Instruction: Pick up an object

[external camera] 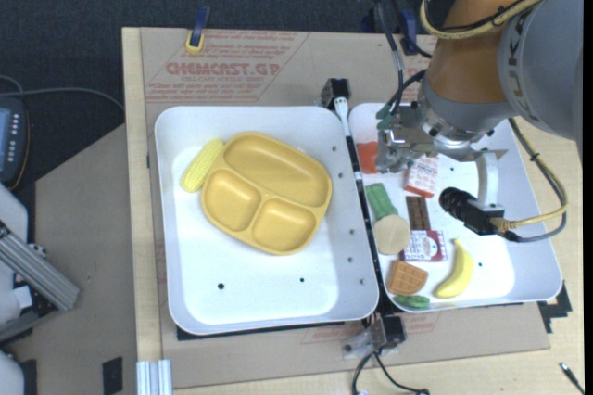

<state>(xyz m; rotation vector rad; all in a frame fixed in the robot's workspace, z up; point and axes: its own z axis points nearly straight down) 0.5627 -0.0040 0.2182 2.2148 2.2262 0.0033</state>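
while the tool [400, 146] is hanging low over the right bin [519, 277], its opening impossible to tell, the banana [456, 273] is lying at that bin's near edge, probably light, smooth and stiff, looking best pinched across its middle.

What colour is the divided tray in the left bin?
Yellow, plain with no pattern; the divided tray shows clearly in the camera view.
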